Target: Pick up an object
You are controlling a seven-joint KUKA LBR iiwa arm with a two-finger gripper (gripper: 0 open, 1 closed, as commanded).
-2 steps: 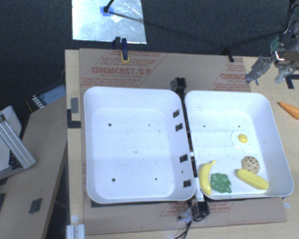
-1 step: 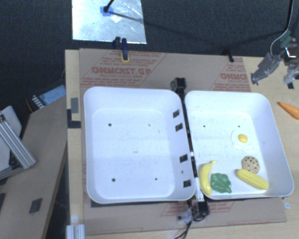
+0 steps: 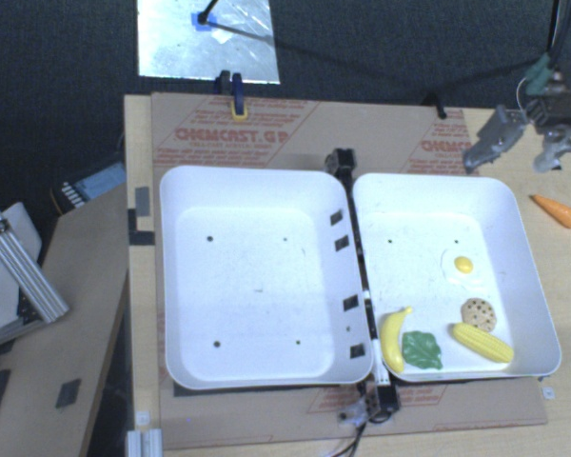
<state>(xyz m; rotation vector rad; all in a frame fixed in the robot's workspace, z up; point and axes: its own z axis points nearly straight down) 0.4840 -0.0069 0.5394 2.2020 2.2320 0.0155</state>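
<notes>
The right bin [image 3: 514, 219] holds several toy foods near its front. A yellow banana [image 3: 393, 339] lies beside a green leafy piece [image 3: 422, 350]. Right of them are a corn cob [image 3: 482, 343] and a brown cookie [image 3: 478, 313]. A fried egg [image 3: 463, 265] sits farther back. My gripper [image 3: 514, 153] hangs above the bench behind the right bin's back right corner, well apart from all the food. Its two grey fingers [image 3: 482, 149] are spread open with nothing between them.
An orange carrot [image 3: 559, 211] lies on the bench just outside the right bin's right wall. The left bin [image 3: 181, 284] adjoins the right one along black clips. A shiny metal sheet [image 3: 206, 27] lies at the back, an aluminium rail [image 3: 19, 265] at the left.
</notes>
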